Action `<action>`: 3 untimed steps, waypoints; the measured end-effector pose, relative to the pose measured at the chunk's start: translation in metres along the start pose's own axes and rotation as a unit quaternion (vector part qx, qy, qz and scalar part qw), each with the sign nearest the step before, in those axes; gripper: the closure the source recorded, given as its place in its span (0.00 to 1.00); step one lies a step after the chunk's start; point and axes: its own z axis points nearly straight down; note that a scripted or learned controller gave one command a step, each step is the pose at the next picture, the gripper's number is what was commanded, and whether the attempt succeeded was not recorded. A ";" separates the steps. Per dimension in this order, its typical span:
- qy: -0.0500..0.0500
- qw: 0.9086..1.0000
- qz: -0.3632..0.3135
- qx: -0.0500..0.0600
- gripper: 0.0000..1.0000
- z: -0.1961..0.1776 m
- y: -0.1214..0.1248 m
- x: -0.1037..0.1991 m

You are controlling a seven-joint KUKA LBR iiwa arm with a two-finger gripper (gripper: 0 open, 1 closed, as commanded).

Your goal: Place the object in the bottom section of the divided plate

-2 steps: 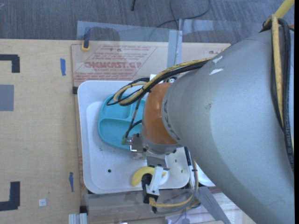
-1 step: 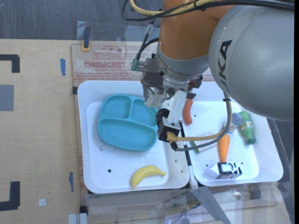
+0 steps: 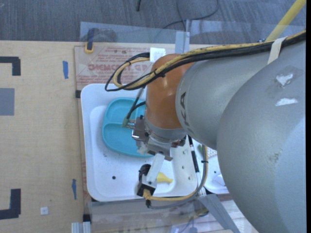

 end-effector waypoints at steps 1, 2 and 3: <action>0.000 0.999 -0.037 -0.001 1.00 -0.187 -0.006 0.012; 0.000 0.999 -0.037 -0.001 0.00 -0.187 -0.006 0.012; 0.001 0.992 -0.123 -0.003 0.00 -0.230 0.046 0.048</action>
